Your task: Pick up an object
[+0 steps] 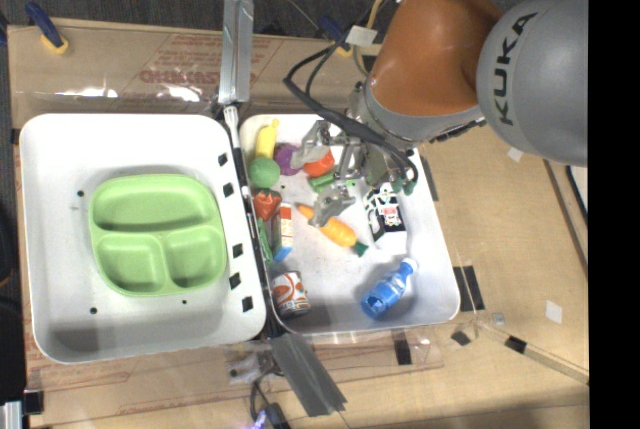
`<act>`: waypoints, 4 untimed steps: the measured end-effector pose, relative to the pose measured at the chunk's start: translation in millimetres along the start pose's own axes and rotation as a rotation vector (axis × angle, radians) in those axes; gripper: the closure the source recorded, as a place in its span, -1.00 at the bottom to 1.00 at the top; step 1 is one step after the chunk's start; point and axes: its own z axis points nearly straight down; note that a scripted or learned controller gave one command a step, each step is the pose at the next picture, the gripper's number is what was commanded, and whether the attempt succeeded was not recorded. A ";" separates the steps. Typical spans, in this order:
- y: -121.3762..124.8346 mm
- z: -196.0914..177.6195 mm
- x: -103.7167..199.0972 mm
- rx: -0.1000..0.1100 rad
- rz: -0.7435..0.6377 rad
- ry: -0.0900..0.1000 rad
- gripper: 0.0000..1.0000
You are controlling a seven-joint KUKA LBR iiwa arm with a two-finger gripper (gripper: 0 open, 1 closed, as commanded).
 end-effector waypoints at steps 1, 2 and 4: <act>-52.7 114.3 50.5 -0.002 0.073 0.013 -1.00; -73.9 148.6 2.2 -0.001 0.103 0.006 -1.00; -27.0 139.9 18.4 -0.001 0.118 0.002 1.00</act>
